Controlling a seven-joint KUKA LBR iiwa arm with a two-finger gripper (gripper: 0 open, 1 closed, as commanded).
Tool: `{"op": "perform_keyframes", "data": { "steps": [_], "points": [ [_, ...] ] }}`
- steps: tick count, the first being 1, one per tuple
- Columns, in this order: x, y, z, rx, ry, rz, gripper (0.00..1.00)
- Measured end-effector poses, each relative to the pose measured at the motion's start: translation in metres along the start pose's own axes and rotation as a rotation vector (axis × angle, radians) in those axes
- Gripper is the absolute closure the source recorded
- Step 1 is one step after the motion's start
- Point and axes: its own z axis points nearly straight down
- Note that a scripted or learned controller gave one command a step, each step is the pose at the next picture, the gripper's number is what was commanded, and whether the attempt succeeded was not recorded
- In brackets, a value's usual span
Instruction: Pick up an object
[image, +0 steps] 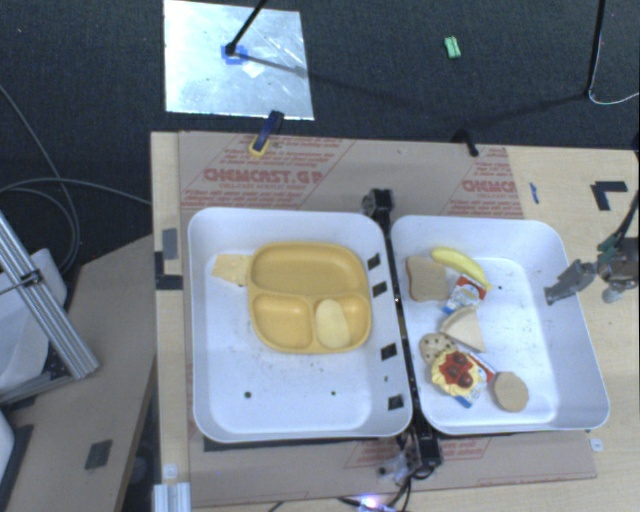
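Note:
The right bin (570, 400) holds several toy foods. A yellow banana (459, 264) lies at the top beside a tan bread slice (428, 279) and a small red and white packet (464, 295). Below them lie a triangular sandwich piece (466, 329), a speckled cookie (434, 346), a yellow piece with red topping (456, 372) and a brown round disc (510, 391). My gripper (575, 281) hangs over the right rim of this bin, apart from all the foods, with nothing seen in it.
The left bin (220, 400) carries a yellow divided tray (300, 270) with a pale oval piece (332, 322) in its lower right compartment. A flat yellow slice (230, 268) lies at the tray's left. A black divider (390, 300) runs between the bins.

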Motion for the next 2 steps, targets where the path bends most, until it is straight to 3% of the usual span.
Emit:
{"op": "perform_keyframes", "data": {
  "steps": [1,2],
  "points": [
    [0.039,0.061,0.088,0.005,0.004,-0.006,0.00],
    [0.111,0.100,0.169,0.005,0.005,-0.008,0.00]
  ]
}}
